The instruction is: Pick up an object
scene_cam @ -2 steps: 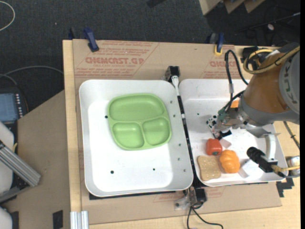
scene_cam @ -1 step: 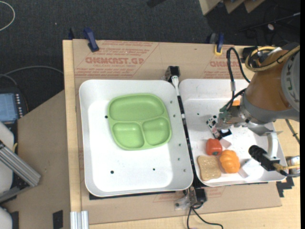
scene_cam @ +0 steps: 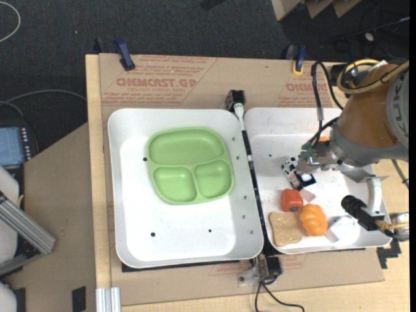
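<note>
The left bin (scene_cam: 123,194) is the biggest thing on the bench, and the right bin (scene_cam: 273,135) sits tight against it along their shared edge. The grey arm (scene_cam: 367,119) leans in over the right bin's far right corner. A green divided plate (scene_cam: 190,166) lies in the left bin, toward its far edge and well apart from the arm.

The small pieces are all in the right bin, gathered at the edge nearest the camera. A slice of toy bread (scene_cam: 285,228) lies by the corner next to the shared edge. An orange toy vegetable (scene_cam: 312,219) is just beside it, and a red toy piece (scene_cam: 292,199) sits just behind both.

The gripper (scene_cam: 299,173) hangs low near the middle of that bin, just above the red piece, which I take to be its target. I can't tell whether it is wide or narrow.

Nothing looks lifted, so the pick seems at the approach stage, with closing and raising still to come.
</note>
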